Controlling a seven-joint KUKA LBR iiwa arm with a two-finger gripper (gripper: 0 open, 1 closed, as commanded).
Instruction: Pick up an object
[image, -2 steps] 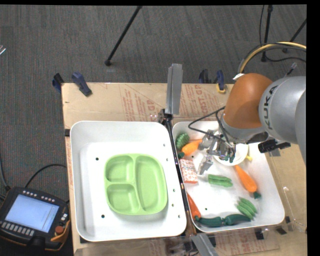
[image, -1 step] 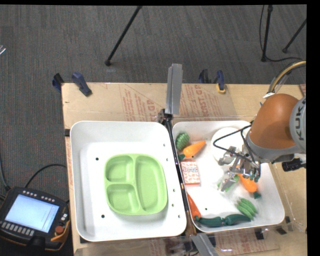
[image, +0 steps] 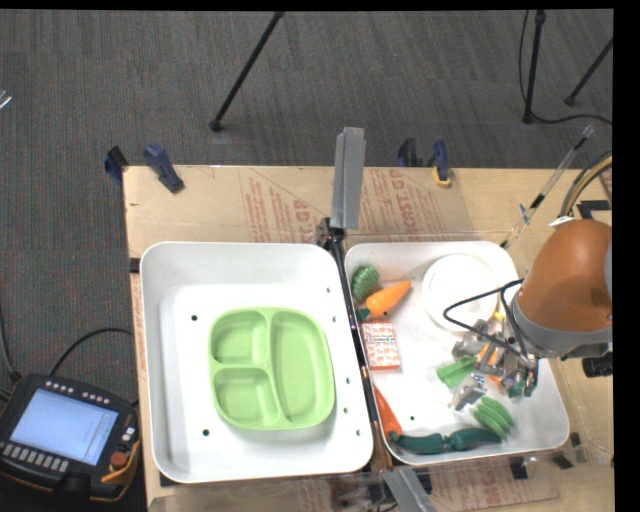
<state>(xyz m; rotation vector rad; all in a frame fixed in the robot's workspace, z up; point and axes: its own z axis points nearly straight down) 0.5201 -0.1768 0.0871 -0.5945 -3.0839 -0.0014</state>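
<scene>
Camera view: gripper (image: 487, 373) low in the right bin (image: 552, 425), finger state unclear; green toy (image: 455, 372) just left of it, long axis slanting up to the right; carrot (image: 387, 297) near the left wall, tip pointing up-right.

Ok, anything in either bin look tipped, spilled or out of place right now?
Nothing is spilled or broken. One oddity: an orange toy carrot is wedged against the right white bin's left wall, near the bottom corner. The green divided plate lies flat in the left white bin.
</scene>
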